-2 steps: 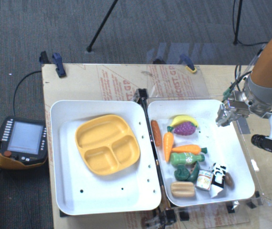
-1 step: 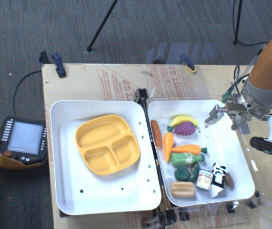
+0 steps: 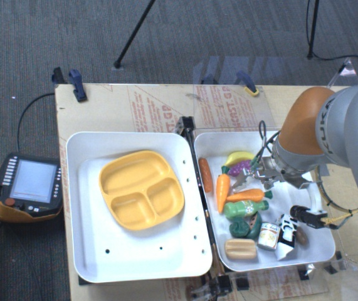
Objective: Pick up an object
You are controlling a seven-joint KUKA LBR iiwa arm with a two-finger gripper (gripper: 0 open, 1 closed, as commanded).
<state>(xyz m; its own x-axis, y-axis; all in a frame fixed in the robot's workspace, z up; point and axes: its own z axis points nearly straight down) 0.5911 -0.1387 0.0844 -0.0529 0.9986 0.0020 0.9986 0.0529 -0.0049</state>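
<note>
My gripper [image 3: 255, 170] hangs low over the right bin [image 3: 325, 246], and I cannot tell how its fingers stand. Right beside it sit a purple toy [image 3: 240, 167] and a yellow banana [image 3: 238, 157]. Just below lie two orange carrots [image 3: 222, 192], then a green vegetable [image 3: 240, 209]. Further toward the front edge rest a small can [image 3: 268, 236] and a bread roll [image 3: 241, 249]. Well to its left, the other bin [image 3: 81, 243] holds a yellow divided tray [image 3: 141, 189].
</note>
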